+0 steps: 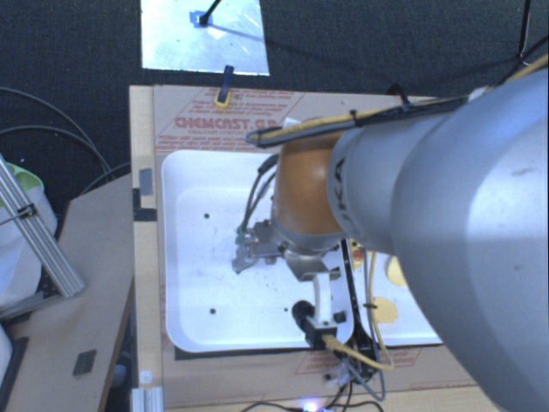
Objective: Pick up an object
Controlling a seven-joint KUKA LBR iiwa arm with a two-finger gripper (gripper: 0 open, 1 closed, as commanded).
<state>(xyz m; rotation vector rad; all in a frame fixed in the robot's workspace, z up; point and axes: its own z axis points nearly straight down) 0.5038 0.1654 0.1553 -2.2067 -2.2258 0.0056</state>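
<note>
- fingers (247, 254): low over the left bin (193, 230), tucked under the wrist, can't tell if they're spread or pressed together
- yellow object (394, 270): flat-looking, sits in the right bin, mostly hidden behind the arm (446, 196)
- both bins on the counter (94, 256)

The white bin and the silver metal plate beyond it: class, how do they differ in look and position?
The white bin has a raised rim and a matte surface; the silver metal plate is flat and reflective. The bin sits on lettered cardboard, partly covered by the arm; the plate lies on dark carpet. Both are roughly rectangular.
</note>
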